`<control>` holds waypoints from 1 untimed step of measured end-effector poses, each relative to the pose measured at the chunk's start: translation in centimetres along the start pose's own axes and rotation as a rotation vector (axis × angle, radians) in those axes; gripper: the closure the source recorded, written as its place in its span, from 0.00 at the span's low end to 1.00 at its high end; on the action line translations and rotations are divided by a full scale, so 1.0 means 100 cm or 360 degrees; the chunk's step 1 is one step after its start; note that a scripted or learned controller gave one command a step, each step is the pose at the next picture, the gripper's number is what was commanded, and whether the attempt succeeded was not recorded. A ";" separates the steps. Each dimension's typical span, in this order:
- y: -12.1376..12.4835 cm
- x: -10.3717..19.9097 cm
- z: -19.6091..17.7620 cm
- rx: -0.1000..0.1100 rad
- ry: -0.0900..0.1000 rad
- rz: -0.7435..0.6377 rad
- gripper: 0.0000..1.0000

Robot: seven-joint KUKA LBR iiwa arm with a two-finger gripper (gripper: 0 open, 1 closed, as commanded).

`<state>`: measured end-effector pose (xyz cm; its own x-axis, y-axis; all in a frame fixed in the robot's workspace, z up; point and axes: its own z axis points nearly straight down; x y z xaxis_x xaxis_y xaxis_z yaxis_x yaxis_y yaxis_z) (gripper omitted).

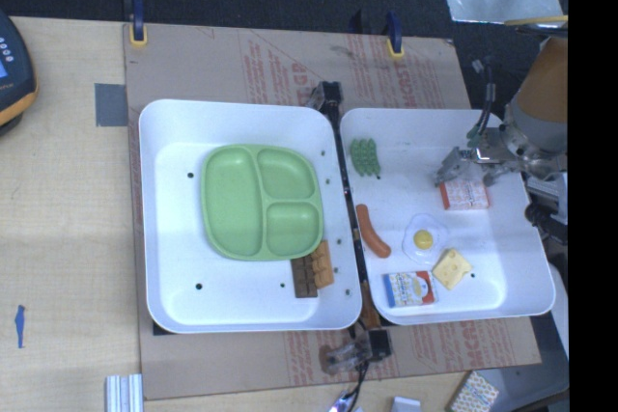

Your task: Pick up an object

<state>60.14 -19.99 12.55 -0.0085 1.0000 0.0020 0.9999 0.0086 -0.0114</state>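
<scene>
The gripper (473, 171) hangs low over the upper right part of the right bin (517, 304), its two grey fingers spread apart in a splayed stance, one toward the left and one toward the right, with nothing caught between them. Just below it and touching or nearly touching it in this view lies a small red and white packet (465, 197), flat on the bin floor; that looks like the thing being gone for, though whether the fingertips reach it cannot be told. The other candidates sit untouched in the same bin: a green bunch of grapes (364, 156) near the upper left corner, an orange-red sausage (372, 231) along the left wall, a fried egg (423, 239), a yellow cheese wedge (451, 267) and a blue and white carton (408, 288) near the front. The left bin (164, 207) holds a green divided plate (261, 202) and a brown waffle piece (312, 271). By my judgement the approach is made, but the closing and the lift are all yet to do
</scene>
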 end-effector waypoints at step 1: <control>-0.006 -0.001 0.031 -0.0024 -0.0012 0.0004 0.00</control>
<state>59.47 -20.10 9.46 -0.0061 1.0000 -0.0054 1.0000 0.0061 0.0039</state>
